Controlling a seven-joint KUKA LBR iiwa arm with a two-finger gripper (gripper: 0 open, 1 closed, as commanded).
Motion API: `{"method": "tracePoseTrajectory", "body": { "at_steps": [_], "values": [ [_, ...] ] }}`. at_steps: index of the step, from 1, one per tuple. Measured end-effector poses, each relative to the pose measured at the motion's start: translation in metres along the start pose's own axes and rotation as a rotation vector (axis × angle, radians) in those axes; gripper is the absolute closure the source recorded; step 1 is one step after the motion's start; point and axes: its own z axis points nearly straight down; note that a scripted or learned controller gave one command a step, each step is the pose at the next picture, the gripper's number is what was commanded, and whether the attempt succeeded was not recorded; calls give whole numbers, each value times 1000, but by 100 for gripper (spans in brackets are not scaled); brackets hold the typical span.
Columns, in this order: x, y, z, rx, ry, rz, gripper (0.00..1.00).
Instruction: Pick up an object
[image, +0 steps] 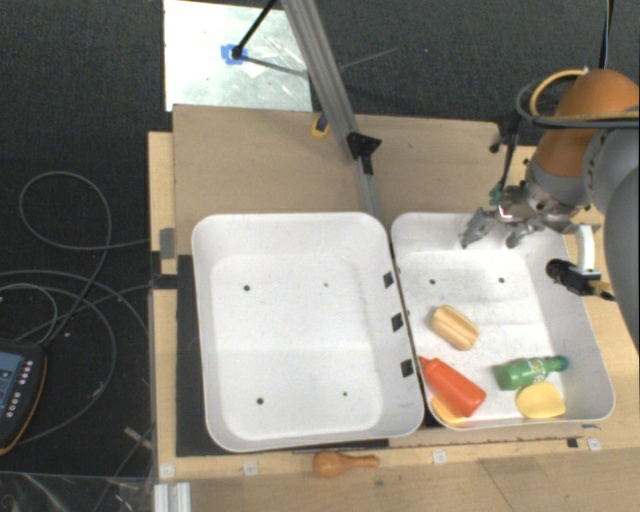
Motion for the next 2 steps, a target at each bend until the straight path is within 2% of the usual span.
{"method": "tracePoseTrajectory", "body": {
  "at_steps": [1, 2],
  "values": [
    [-1, 0, 20, 2, -1, 1, 0],
    [-1, 1, 7, -2, -3, -3, 100]
  ]
}}
